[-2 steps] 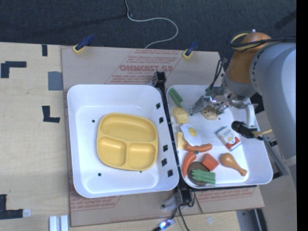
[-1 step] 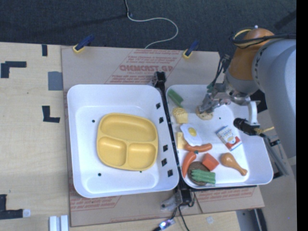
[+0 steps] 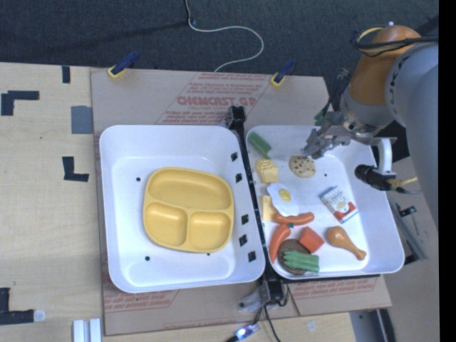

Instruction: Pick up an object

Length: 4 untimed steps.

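Right white bin [image 3: 381, 242] crowded along left side and front: toy foods packed close, little room between. Bare floor lay at far right corner and centre. Left white bin [image 3: 121, 191] mostly taken by yellow compartment tray [image 3: 189, 209]; margins open around it.

**A robot test bench in a lab**

This looks like a robotics lab, not a kitchen. The bench [image 3: 43, 191] is pale wood marked with black tape pieces, and a printed cardboard sheet [image 3: 206, 102] is clamped at its far edge by two blue-and-yellow clips [image 3: 122, 64]. Two shallow white bins [image 3: 114, 191] sit side by side on it. The food is toy plastic (egg, chicken leg, corn). A grey and orange arm [image 3: 388, 70] reaches in from the right, and a white cable [image 3: 228, 30] trails over dark carpet beyond.
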Tool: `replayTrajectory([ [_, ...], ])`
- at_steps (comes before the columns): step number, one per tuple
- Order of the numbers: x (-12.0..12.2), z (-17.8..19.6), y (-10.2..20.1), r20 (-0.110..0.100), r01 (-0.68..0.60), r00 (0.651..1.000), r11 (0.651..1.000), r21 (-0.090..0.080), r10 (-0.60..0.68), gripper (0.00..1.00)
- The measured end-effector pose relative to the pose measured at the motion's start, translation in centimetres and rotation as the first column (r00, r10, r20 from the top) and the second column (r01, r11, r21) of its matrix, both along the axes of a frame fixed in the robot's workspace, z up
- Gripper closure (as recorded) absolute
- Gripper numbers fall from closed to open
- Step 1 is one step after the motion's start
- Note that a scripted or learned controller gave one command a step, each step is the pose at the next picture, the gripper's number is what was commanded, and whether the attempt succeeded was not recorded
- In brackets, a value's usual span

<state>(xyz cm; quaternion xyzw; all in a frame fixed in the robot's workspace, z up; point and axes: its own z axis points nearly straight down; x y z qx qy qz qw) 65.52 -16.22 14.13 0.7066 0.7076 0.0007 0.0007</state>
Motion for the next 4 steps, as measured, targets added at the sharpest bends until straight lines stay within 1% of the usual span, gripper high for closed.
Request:
replayTrajectory([
  [1,-0.1,4.6,0.8,0.000,0.000,1.000,1.000,0.000,0.000,1.00],
  [2,-0.1,8.4,0.9,-0.001,0.000,1.000,1.000,0.000,0.000,1.00],
  [3,-2.4,7.5,5.5,-0.005,-0.003,1.000,1.000,0.001,0.003,1.00],
  [4,-4.6,8.4,10.2,-0.005,-0.002,1.000,1.000,0.001,0.002,1.00],
])
